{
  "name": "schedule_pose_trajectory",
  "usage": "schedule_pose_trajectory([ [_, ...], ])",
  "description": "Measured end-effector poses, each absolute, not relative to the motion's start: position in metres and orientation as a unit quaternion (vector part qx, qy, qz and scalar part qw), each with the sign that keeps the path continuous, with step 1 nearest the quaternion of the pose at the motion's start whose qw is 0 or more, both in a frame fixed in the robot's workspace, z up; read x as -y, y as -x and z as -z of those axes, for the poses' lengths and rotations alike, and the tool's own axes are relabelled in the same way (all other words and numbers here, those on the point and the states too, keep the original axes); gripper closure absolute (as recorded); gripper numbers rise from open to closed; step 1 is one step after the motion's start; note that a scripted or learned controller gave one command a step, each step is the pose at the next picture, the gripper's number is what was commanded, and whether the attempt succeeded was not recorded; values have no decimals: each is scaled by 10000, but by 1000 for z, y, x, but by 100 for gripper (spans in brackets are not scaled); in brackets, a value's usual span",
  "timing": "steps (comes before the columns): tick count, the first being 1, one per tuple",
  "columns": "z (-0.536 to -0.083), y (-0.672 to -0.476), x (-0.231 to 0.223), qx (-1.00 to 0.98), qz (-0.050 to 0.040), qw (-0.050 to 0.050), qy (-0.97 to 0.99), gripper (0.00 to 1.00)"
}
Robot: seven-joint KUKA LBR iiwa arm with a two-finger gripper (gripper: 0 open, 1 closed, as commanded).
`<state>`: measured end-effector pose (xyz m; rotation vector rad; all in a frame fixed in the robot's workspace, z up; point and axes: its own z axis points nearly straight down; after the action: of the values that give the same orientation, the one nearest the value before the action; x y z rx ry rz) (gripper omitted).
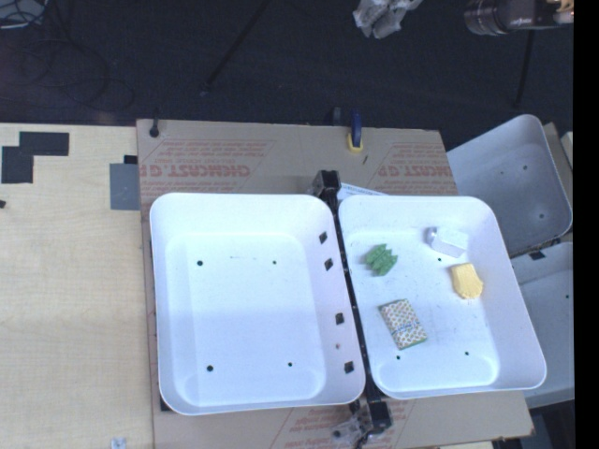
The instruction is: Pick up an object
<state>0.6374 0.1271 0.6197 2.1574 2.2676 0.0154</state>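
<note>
1. The shallow white plastic bin on the left is well apart from the grey two-finger gripper, down and to the left of it in the picture. Nothing needs to be done there.
2. The gripper is seen high up, past the far edge of the bench. Whether it is wide or narrow cannot be told. Nothing is seen held in it.
3. The things to pick lie in the shallow white plastic bin on the right, all well apart from the gripper and nearer the camera.
4. The bumpy green lump lies almost straight in line with the gripper, so it looks like the easiest pick.
5. The small flat box with a dotted pattern lies further off, a little to the right.
6. The small white block and the soft-looking yellow piece lie more to the right.
7. The gripper should be brought down right over one thing, away from the bin wall.
8. Red writing is printed upside down on the brown cardboard sheet. It seems to say "CHEMCAST GP", but this is not sure.
</note>
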Motion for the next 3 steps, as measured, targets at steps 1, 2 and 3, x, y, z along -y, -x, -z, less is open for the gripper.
schedule_pose_trajectory([
  [1,-629,-639,-129,-7261,-106,104,-6875,100],
  [2,-638,-640,-131,-7275,-175,158,-6857,100],
  [3,-648,-642,-133,-7289,-254,221,-6837,100],
])
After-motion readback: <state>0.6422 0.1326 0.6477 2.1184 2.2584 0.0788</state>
